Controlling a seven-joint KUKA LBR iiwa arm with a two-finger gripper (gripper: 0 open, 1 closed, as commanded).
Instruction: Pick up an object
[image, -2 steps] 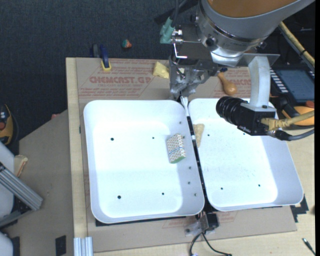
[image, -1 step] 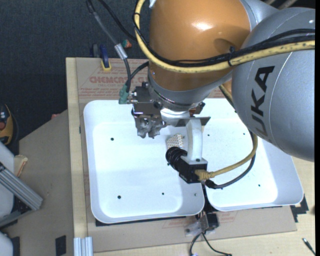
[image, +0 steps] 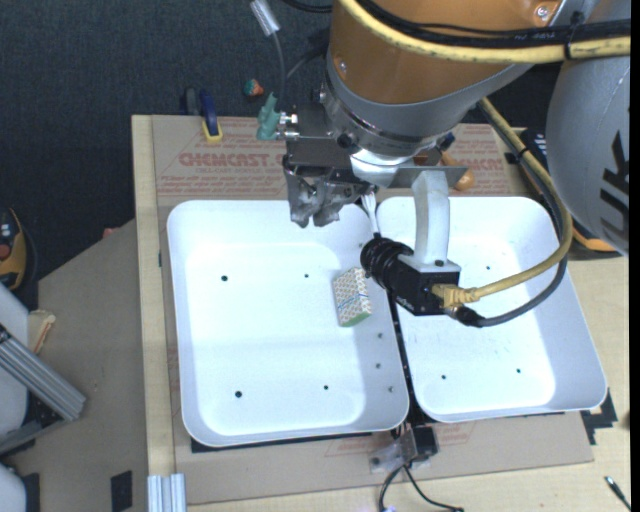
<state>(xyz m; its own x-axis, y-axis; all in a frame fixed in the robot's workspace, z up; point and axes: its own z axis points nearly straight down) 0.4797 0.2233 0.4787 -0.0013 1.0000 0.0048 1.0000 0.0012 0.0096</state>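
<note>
Arm (image: 440, 60) fills upper centre and upper right of frame, orange band broad across top, grey casing at far right. Wrist angled down toward upper middle. Gripper (image: 318, 205) hangs just below wrist, dark metal fingers pointing downward, left of frame centre. Yellow cable loops along lower right.

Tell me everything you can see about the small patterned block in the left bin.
The small patterned block is a box-like piece, whitish with a fine green and grey dotted or checked print; its material cannot be told. It lies in the left bin, near that bin's right wall and about halfway along it, turned at a slight angle to the wall. It rests on the bin floor. The gripper hangs above the bin's far edge, apart from the block, so nothing grips it.
</note>
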